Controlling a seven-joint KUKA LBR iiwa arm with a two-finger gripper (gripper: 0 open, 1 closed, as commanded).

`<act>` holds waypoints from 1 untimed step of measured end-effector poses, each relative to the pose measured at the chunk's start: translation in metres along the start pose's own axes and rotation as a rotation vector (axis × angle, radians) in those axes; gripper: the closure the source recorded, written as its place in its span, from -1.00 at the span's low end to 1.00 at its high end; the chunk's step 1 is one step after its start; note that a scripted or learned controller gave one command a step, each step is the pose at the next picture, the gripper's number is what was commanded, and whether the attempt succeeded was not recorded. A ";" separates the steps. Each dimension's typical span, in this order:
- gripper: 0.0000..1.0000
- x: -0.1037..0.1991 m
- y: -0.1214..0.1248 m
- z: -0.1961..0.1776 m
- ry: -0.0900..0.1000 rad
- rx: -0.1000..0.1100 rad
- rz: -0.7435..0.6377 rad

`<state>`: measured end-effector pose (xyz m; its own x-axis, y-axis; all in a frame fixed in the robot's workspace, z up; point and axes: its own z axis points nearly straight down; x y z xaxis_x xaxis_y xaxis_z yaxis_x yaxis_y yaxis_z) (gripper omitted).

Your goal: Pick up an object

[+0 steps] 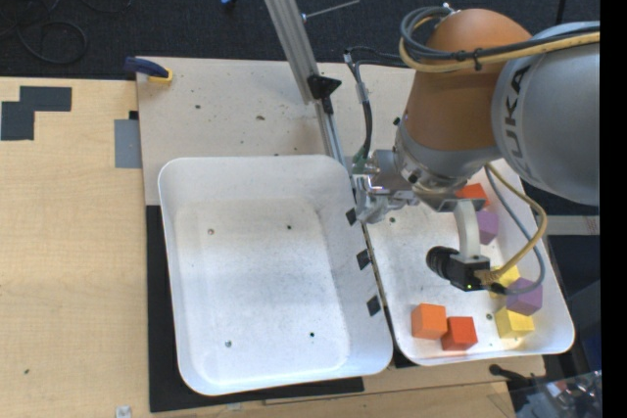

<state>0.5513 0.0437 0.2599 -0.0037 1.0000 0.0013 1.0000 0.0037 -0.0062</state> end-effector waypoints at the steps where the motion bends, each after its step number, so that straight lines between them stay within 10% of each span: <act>1: 1.00 0.051 -0.020 0.000 0.000 -0.001 0.000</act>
<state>0.5311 0.0945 0.2600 -0.0041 1.0000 0.0017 1.0000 0.0041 -0.0056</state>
